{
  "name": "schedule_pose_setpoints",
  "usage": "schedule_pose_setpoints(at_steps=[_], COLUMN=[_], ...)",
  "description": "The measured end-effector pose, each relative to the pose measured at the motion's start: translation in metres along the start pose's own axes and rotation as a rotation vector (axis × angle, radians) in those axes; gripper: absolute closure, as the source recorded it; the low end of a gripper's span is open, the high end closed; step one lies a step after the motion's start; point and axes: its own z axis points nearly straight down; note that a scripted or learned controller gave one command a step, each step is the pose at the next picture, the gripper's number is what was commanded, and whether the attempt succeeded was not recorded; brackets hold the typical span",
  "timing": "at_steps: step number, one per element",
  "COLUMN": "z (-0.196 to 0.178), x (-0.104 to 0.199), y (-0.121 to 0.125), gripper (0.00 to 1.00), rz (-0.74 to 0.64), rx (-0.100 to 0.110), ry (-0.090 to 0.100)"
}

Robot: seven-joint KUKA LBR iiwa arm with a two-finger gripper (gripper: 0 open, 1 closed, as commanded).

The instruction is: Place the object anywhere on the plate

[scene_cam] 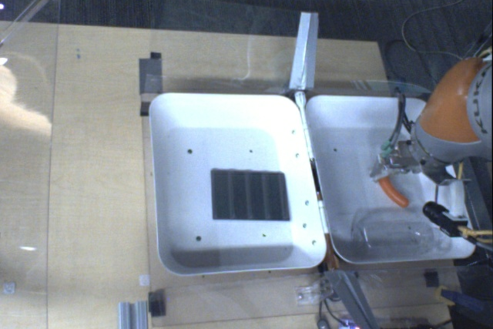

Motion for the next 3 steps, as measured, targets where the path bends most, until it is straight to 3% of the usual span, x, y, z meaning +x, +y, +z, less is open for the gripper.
schedule_pose_setpoints(at_steps=[1,2,3], z=[-0.01,-0.147,-0.069], x=[-0.035,0.006,-0.04], y=[-0.023,0.044,0.068], gripper=[1.0,1.0,1.0], rz=[0.069,0.006,0.086], rx=[0.008,0.005,0.01], ry=[0.003,0.002,0.002])
